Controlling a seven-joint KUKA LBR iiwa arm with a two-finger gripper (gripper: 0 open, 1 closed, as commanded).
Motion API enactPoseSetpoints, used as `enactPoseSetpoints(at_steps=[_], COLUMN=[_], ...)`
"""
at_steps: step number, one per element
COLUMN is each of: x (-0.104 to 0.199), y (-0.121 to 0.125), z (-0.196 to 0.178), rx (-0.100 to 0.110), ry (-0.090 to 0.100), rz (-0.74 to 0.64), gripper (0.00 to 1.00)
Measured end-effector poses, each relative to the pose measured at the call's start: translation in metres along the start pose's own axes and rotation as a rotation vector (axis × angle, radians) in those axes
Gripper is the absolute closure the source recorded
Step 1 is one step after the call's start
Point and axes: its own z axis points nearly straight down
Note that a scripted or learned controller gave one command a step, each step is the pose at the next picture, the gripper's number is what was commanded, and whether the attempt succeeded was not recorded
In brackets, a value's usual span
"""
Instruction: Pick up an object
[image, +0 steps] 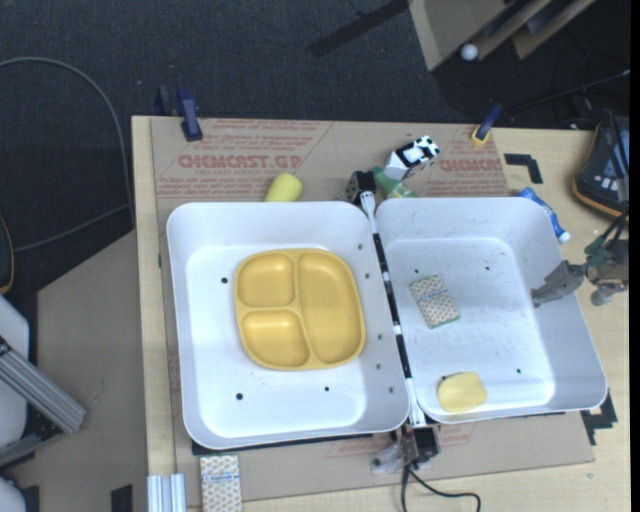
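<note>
Two shallow white bins are set side by side on the counter (150, 200). The left bin (200, 330) is occupied by a yellow divided plate (298, 307) lying flat at its middle. In the right bin (520, 330), a small patterned packet (435, 300) is seen near the centre, and a pale yellow soap-like block (461, 391) is placed near the front edge, well apart from it. The gripper (560, 285) is seen at the right bin's right rim, nothing visibly held; whether the jaws are apart cannot be told.

I see a yellow cylinder (284, 187) and blue clamp (187, 113) on the brown board (240, 155), upper left of frame.
</note>
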Motion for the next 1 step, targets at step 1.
enactPoseSetpoints(at_steps=[1], x=[0.0385], y=[-0.0073], z=[0.1745], rx=[0.001], ry=[0.001], rz=[0.001], gripper=[0.00])
